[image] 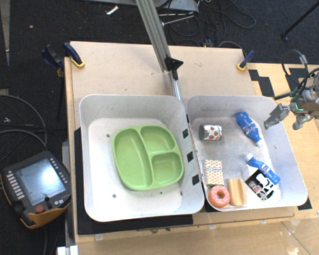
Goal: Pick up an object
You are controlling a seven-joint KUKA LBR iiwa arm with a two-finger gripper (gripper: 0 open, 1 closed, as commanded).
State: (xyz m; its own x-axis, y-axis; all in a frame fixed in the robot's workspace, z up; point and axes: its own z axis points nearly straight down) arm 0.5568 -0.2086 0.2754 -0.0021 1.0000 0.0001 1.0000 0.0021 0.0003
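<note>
Nearest my gripper (288, 119): blue bottle (249, 127), lying slantwise in upper part of right bin (231, 102), free of neighbours. Fingers spread apart, holding nothing, hovering over bin's right rim. Further out: strawberry-print can (212, 132), second blue bottle (265, 170), donut (219, 196), bun (236, 191), wafer (213, 171). Left bin holds green divided plate (148, 156). My worry: rounded bottle rolls off closing fingers, or descent clips rim.

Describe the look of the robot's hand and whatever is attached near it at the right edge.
The hand is small, built of grey metal, with two slim grey fingers. Its body is a boxy grey block with a small teal-green spot on it. Thin dark cables loop above and behind it. Its finer details are too small to tell.
</note>
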